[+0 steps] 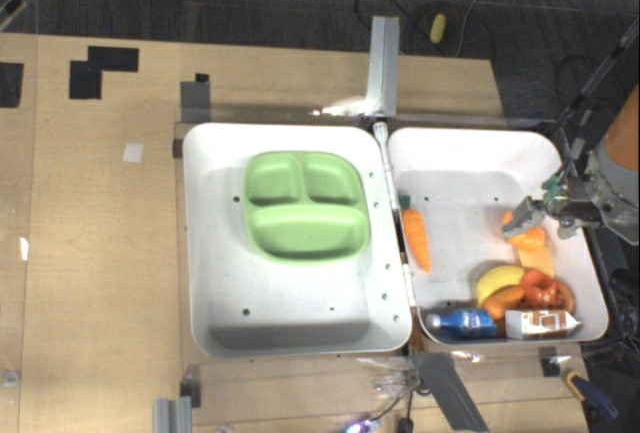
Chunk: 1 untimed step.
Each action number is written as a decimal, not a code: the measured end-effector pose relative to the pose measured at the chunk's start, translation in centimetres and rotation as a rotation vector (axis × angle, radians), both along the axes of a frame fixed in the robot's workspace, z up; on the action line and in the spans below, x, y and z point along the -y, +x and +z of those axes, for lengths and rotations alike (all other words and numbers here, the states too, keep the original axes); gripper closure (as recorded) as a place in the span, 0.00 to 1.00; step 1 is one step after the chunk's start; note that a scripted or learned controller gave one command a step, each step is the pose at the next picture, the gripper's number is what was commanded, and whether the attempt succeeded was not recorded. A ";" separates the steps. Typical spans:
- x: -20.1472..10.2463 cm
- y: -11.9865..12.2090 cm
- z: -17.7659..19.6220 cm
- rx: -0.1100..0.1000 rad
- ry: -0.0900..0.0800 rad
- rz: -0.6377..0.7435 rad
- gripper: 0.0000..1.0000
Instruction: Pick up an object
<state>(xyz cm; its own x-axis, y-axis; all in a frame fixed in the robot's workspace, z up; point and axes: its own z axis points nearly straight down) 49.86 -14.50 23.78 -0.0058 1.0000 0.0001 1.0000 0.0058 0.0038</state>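
In the right bin lie an orange carrot near the left wall, a yellow banana, a red-orange piece, a blue bottle and a white carton along the front wall. An orange block lies just below my gripper, which hangs low over the bin's right side. A small orange bit shows at the gripper's left edge; whether it is held I cannot tell.
A green divided plate sits in the left bin. A metal post stands behind the wall between the bins. Cables run over the dark floor at the back right.
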 end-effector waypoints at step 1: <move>5.7 1.7 -14.2 0.003 -0.002 0.074 0.00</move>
